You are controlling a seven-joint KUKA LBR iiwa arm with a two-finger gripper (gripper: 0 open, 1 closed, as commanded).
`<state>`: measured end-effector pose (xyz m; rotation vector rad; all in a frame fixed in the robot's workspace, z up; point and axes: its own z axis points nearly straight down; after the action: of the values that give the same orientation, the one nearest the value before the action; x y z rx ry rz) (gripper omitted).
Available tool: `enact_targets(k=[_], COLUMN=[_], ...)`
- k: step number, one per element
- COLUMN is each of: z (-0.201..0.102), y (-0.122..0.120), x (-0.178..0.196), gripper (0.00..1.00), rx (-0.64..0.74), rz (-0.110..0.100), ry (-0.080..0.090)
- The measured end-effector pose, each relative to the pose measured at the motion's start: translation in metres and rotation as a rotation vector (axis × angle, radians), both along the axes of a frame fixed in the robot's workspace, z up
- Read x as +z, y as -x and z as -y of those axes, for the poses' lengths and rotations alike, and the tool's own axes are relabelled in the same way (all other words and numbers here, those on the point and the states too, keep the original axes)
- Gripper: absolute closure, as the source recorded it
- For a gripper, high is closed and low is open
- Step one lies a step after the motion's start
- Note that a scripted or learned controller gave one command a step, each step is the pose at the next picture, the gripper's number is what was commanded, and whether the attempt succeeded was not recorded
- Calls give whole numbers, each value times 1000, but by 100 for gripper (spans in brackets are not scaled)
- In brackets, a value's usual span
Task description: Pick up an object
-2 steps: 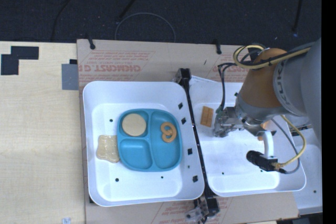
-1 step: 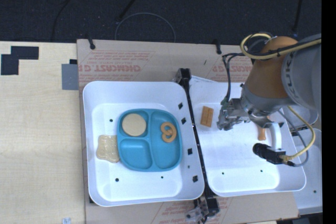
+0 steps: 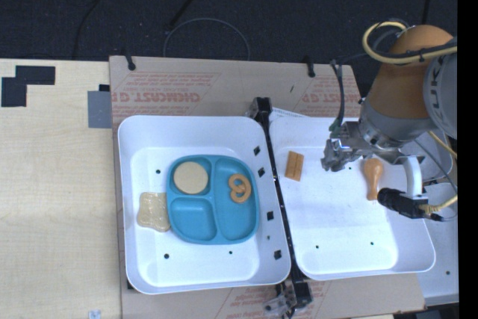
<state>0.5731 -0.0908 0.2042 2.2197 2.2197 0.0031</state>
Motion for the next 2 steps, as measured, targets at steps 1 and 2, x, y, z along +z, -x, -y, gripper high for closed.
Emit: enact_targets(k=[1,2], z=[1,-51], y=[-1,-8], x=[53,54], gripper=[100,100], rx=[1,4], rz=[0,-5], ry=[0,-2])
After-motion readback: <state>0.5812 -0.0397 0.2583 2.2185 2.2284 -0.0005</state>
